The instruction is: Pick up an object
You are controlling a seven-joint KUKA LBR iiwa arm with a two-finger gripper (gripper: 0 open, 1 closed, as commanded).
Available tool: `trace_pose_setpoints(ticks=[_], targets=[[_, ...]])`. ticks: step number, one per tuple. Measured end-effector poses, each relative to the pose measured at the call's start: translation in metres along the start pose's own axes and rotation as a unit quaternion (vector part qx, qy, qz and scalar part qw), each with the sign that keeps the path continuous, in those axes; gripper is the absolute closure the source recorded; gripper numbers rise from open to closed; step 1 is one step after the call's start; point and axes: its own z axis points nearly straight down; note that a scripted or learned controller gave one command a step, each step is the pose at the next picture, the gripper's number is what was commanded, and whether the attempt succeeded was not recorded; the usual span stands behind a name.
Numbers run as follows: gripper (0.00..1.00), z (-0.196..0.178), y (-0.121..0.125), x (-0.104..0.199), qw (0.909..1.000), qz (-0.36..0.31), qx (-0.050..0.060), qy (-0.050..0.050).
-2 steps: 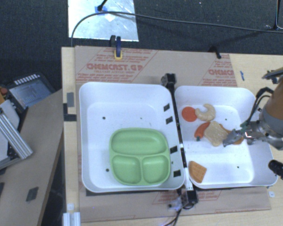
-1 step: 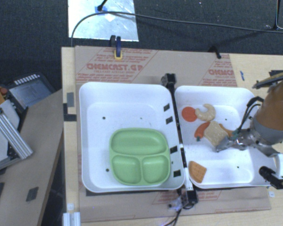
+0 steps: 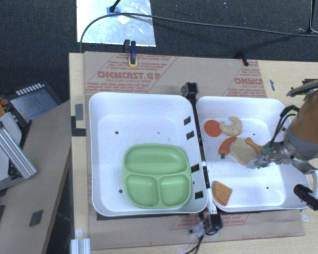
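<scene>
- Gripper is low in the right bin, at a beige slab; its grip can't be told.
- Crowding the slab: chili, tomato, shrimp.
- Cracker lies apart.
- Green tray fills the left bin.

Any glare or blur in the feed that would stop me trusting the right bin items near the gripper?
Camera view: even lighting, the white bins bright but not blown out; glare only on the metal sheet at top; gripper soft and slightly blurred, so the beige item beside it has an indistinct edge.
</scene>
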Motion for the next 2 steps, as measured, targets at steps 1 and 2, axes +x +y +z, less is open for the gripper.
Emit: trace_pose_setpoints(ticks=[1, 2], targets=[[1.00, -0.063, 0.007, -0.004, 1.0000, -0.001, -0.002, 0.000], [1.00, -0.128, 0.008, -0.007, 1.0000, -0.002, -0.002, -0.001]])
